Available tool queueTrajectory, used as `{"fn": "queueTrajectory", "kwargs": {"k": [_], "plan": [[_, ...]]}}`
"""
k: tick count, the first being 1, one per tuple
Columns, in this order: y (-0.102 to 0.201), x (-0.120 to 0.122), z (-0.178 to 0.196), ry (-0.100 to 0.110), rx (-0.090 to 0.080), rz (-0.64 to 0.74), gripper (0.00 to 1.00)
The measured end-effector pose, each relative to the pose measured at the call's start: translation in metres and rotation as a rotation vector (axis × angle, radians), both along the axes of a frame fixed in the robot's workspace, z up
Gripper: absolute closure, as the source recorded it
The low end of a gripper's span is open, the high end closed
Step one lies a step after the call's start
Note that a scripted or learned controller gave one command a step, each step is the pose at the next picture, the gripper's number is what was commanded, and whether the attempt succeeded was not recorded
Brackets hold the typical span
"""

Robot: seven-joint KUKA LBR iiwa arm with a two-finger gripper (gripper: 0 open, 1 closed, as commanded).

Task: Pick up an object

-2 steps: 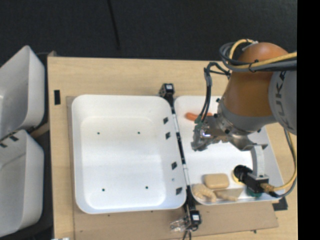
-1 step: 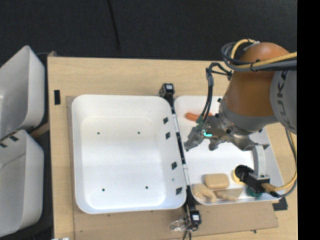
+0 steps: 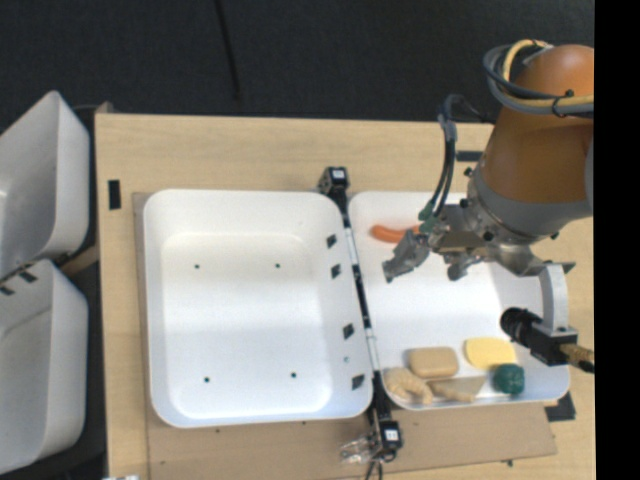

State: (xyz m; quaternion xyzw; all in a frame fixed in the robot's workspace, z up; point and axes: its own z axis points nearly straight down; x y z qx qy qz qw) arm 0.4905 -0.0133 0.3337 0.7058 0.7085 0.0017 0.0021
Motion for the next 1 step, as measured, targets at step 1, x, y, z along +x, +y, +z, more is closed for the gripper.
{"fn": "queueTrajectory", "kwargs": {"k": [1], "plan": [[0.018, -0.0004, 0.0724, 0.004, -0.001, -0.001, 0.0]]}}
